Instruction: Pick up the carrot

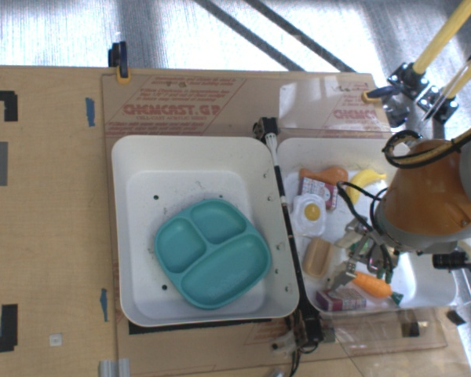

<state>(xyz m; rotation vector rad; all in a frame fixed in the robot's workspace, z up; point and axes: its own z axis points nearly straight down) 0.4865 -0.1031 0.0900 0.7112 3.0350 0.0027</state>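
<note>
Two white bins on the bench: the left bin point(133, 234) lies well to the left of the claw and carries one teal divided plate point(212, 251) with three compartments; the right bin point(436, 289) sits directly under the arm. One arm point(424, 199), orange band uppermost in view, hangs over the right bin's near half, hiding much of that bin's floor. The claw point(359, 264) is down among the toys at the arm's lower left edge; finger detail is tangled with cable and metal, so I cannot tell whether it is spread or closed, and nothing can be confirmed as gripped. The carrot point(373, 284), count one, orange with a green tip toward the right, lies on the bin floor just below and slightly right of the claw, touching or nearly touching it; contact cannot be resolved. Judgement: the step in hand is the approach and grasp. To do it well, centre the claw over the carrot's mid-length, straddle it across its short axis and settle low before closing, as the body is smooth and tapered and may squirt out. Other items, one each: a tan bread-like block point(317, 256) to the claw's left, a fried egg point(311, 210) up-left, a red packet point(315, 185) and an orange piece point(334, 173) above, a yellow piece point(366, 177) above, a pink-labelled box point(339, 299) below-left.
</note>
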